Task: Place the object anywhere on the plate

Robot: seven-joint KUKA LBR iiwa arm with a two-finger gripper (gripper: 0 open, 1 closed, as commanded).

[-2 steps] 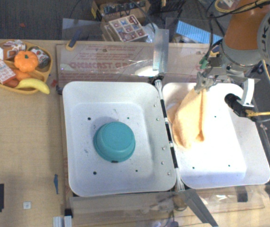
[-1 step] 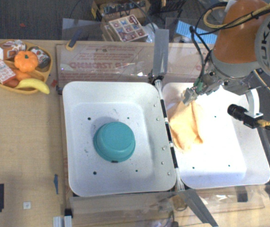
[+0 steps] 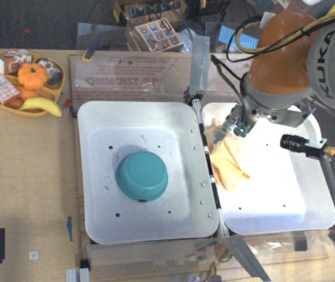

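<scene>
A teal plate lies upside-down-looking, round and domed, in the middle of the left bin. A pale yellow, flat, crumpled object lies in the right bin against its left wall. My gripper hangs over the upper left part of the right bin, just above the far end of the yellow object. It is open, and I see nothing held between its fingers. The arm's orange band and grey wrist hide the bin's far edge.
A raised divider separates the two bins. A yellow dish of toy fruit sits on the bench at far left. Cardboard and boxes lie behind the bins. A black cable fitting sticks out over the right bin.
</scene>
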